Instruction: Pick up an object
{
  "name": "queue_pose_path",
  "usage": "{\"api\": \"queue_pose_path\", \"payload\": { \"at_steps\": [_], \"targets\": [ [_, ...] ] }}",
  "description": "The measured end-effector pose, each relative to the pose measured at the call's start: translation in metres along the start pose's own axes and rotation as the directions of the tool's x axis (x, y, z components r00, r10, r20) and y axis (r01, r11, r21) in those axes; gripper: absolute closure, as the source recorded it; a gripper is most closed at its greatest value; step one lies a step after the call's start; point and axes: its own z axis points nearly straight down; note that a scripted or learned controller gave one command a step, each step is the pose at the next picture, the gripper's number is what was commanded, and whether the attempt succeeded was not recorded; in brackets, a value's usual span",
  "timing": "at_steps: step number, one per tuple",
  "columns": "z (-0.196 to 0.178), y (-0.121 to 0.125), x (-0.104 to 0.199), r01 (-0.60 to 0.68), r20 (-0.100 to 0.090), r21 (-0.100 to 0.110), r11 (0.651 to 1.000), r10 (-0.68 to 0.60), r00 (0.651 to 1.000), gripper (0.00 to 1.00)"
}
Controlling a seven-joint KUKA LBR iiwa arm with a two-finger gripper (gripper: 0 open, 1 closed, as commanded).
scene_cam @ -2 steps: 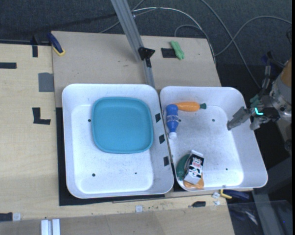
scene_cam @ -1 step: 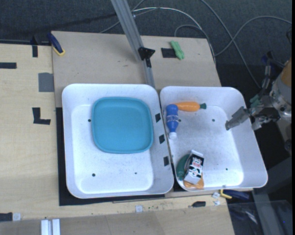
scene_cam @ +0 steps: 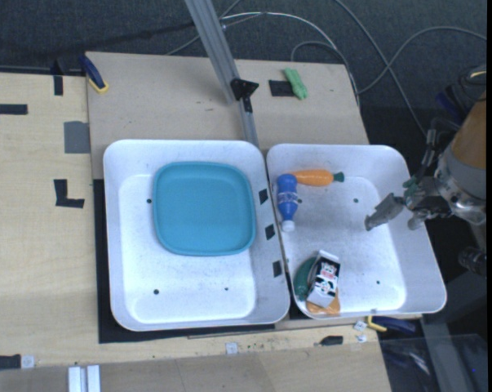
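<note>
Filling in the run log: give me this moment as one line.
gripper: over right bin, holding nothing | carrot, blue bottle, carton: lying in it | blue plate: left bin

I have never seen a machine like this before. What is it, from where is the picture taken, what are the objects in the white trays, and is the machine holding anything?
This is a robot arm with a two-finger gripper at its end, reaching in from the right. One fixed camera looks down at a slant on a bench holding two shallow white bins. The left bin holds a blue plate. The right bin holds a blue bottle, an orange carrot toy, and near the front edge a small carton lying by a dark green object. The gripper hangs over the right bin, apart from these things. Nothing is seen between its fingers, so it holds nothing.
</note>
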Motion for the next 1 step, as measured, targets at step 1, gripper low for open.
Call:
{"api": "queue_pose_path", "payload": {
  "at_steps": [1],
  "targets": [
    [0.0434, -0.0024, -0.0039, 0.000, 0.000, 0.000, 1.000, 0.000, 1.000, 0.00]
  ]
}}
